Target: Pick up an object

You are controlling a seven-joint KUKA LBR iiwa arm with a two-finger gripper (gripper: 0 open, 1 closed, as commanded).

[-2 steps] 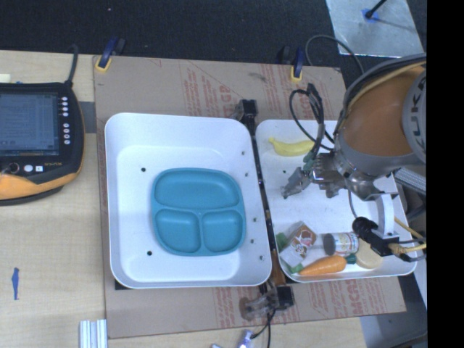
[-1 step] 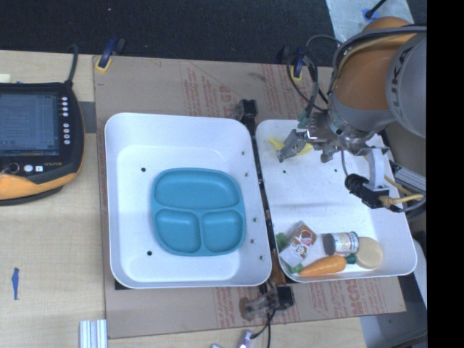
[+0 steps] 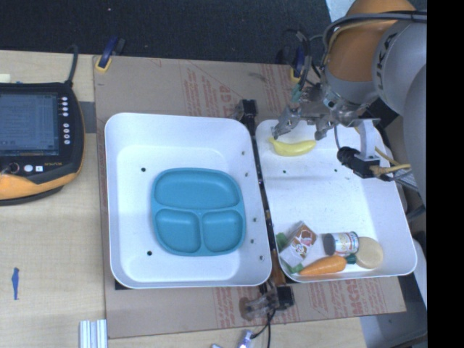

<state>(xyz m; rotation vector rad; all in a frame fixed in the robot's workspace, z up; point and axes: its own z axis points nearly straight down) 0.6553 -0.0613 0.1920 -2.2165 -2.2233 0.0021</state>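
Bench, two white bins [image 3: 116, 194]. Gripper [image 3: 303, 124] spread open just above banana [image 3: 293, 147], right bin's far end. Nothing gripped; pick-up not yet done.

A teach pendant [image 3: 36, 140] lies left of the bins, and a blue clamp [image 3: 106, 55], apparently, grips the cardboard [image 3: 210, 85].

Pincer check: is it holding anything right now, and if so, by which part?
Nothing is held. The pincer hangs open just above the banana at the far end of the right bin, fingers apart, nothing between them.
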